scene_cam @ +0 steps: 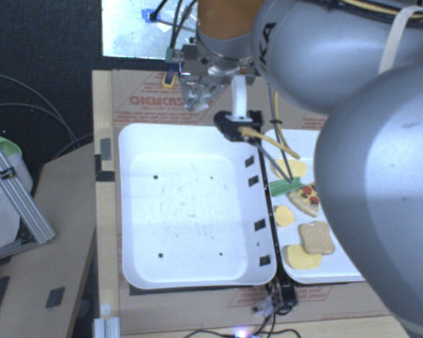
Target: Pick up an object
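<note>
Toy food crowded along one bin wall, with the gripper well apart from it

The pickable things lie in the shallow white plastic bin on the view's right (326, 277), near the wall it shares with its neighbour. I count three flat yellow pieces (303, 258), one tan toast-shaped slab (316, 238), one red-dotted pizza-like wedge (307, 200) and one long green piece (285, 186) — six in sight, and the arm may hide more. The metallic two-finger gripper (197, 101) hangs over the brown cardboard sheet (144, 101), beyond the far rim of the other shallow white bin (183, 203); I cannot tell whether it is open or closed. A descent from there would likely grasp nothing. Over the pile, touching pieces could be dragged together, flat ones could slip — or the gripper could strike the shared wall.
</note>
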Robot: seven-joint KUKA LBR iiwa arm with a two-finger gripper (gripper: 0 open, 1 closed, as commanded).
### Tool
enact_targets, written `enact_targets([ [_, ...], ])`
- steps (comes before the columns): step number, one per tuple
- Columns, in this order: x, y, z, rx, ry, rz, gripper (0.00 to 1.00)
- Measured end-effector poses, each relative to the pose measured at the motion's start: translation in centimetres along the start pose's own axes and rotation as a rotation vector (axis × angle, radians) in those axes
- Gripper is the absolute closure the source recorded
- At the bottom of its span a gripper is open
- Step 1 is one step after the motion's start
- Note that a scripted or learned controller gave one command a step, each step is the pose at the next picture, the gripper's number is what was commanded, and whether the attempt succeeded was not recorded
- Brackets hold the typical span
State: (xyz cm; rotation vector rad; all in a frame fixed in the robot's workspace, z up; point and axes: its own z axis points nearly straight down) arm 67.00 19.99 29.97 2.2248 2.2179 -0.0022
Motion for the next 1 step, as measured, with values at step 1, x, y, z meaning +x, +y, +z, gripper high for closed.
enact_targets([
  [1, 0.42, -0.16, 2.19, -0.001, 0.001, -0.006, 1.00],
])
